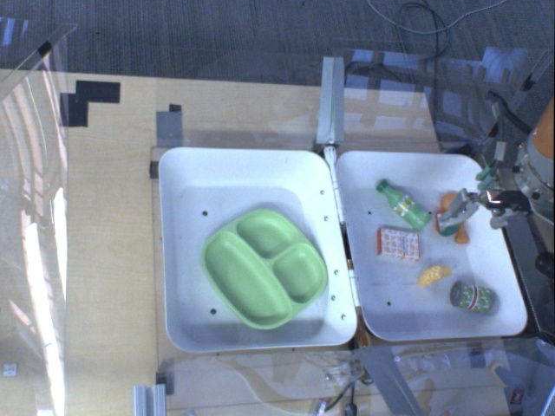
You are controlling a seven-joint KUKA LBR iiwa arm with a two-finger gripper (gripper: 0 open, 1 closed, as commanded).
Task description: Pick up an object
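You had two white bins side by side on the table, and the arrangement told you where the work was. The left bin carried a green divided plate lying flat in its middle, too broad for a two-finger grasp, so it made a poor target. The small graspable pieces were all in the right bin: a green bottle lying tilted toward the far left corner, a flat red-and-white packet near the middle, a small yellow piece beyond it, and a green can on its side near the bin's near right corner. An orange piece lay by the right edge, partly covered by the hand. The hand had reached in over that right edge and hung right at the orange piece, which I judge was the object it was after, since that was the nearest thing to where the arm entered. I could not tell whether the hand was open or closed, nor whether anything sat in its grasp; the view was too small and cluttered there. The pick looked not yet done, and the bottle close beside could be nudged.
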